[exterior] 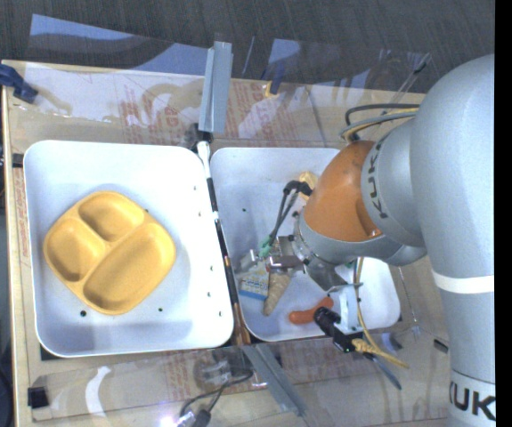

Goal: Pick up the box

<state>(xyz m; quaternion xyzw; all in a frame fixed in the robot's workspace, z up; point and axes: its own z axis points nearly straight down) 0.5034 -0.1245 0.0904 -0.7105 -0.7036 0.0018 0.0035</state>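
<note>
Your arm (434,194) reaches in from the right and hangs low over the right bin (238,176), its orange band (340,198) covering much of that bin's middle. The gripper (269,258) sits at the bin's left side, near the wall shared with the left bin (42,163). You cannot tell from this angle whether the gripper is released or clenched, and nothing can be seen held in it.

The box (254,285) lies flat on the right bin's floor near the left wall, just below the gripper in the picture. It looks pale with blue-green print, though its detail is too small to read. You cannot tell whether the gripper touches it.

Just right of the box, a tan cone (275,294) lies tilted, its narrow end pointing toward the bin's front edge. An orange piece (304,315) lies near the front wall, right of the cone and partly under the arm's black fittings.

In the left bin, a yellow tray (109,252) with three compartments rests on the floor, well apart from the box. Both bins sit side by side on the table (104,96).
</note>
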